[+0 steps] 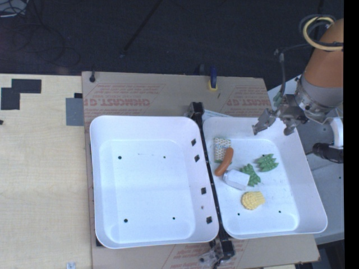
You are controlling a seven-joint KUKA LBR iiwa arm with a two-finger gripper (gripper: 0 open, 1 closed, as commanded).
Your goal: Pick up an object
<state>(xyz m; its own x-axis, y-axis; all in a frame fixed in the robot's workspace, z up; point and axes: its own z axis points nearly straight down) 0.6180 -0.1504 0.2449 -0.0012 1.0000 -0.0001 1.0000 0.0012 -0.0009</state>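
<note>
In the right bin (297, 206) lie several small objects: an orange sausage-shaped piece (224, 161), a pale striped block (221, 147) beside it, a white block (236, 179), two green leafy pieces (266, 162) (250, 172) and a yellow corn-like piece (252, 200). My gripper (275, 125) hangs above the right bin's far edge, up and to the right of the objects. Its two fingers stand apart with nothing between them. The nearest object, the upper green piece, lies a good way below the fingertips.
The left bin (106, 150) sits beside the right one, joined by a black clip strip (203, 172). Both rest on a cardboard sheet (140, 97). The arm's orange band (328, 55) and cables stand at the right. A blue clamp (213, 78) is at the cardboard's far edge.
</note>
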